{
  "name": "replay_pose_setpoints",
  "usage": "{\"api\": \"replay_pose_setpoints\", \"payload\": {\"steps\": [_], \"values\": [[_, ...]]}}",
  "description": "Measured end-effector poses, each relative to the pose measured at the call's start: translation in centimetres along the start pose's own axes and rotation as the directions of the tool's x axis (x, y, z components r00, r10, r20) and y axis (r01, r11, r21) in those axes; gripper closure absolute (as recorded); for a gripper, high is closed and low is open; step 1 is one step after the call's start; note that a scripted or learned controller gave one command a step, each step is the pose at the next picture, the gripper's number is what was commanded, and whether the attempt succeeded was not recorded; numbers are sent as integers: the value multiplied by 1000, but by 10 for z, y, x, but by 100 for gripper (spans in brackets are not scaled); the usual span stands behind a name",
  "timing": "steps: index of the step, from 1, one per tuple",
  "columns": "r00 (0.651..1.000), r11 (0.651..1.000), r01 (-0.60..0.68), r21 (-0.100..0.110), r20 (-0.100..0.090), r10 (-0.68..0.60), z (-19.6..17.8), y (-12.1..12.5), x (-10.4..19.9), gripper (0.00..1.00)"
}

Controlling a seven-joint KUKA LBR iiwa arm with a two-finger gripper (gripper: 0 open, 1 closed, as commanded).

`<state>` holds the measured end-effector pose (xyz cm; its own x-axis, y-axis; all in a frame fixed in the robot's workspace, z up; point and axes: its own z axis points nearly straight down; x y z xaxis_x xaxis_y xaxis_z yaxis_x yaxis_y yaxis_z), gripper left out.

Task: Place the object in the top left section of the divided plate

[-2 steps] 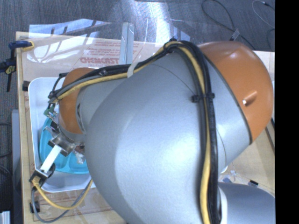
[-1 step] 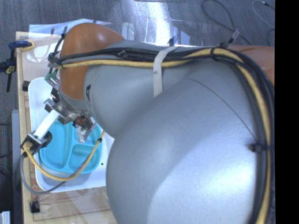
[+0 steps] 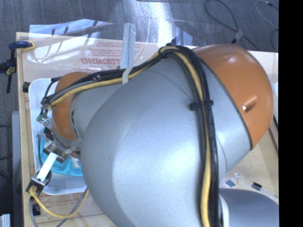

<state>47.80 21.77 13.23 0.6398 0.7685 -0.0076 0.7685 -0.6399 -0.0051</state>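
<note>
Arm [image 3: 180, 141] bulks over both bins; gripper [image 3: 51, 150] low at nine o'clock over blue plate [image 3: 64, 167] in left bin [image 3: 34, 126]. Jaw state: cannot tell. Object hidden. Risk: blind release into wrong section.

High slanted view over the bench [image 3: 28, 65], arm [image 3: 165, 145] very near.

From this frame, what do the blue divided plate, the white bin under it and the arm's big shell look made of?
Blue divided plate: likely plastic, going by its glossy, evenly coloured surface; mostly hidden by the arm.
White bin: probably moulded plastic, smooth with a rounded rim.
Arm shell: painted metal or hard plastic, matte grey with a satin orange band; the look leaves it open.
</note>
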Motion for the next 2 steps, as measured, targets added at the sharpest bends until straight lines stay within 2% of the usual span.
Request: {"api": "replay_pose_setpoints", "payload": {"steps": [1,2], "values": [[976,976,-220,-1,-4,220,-92,28,23,0],[992,992,-127,1,0,127,-10,1,-7,0]]}}
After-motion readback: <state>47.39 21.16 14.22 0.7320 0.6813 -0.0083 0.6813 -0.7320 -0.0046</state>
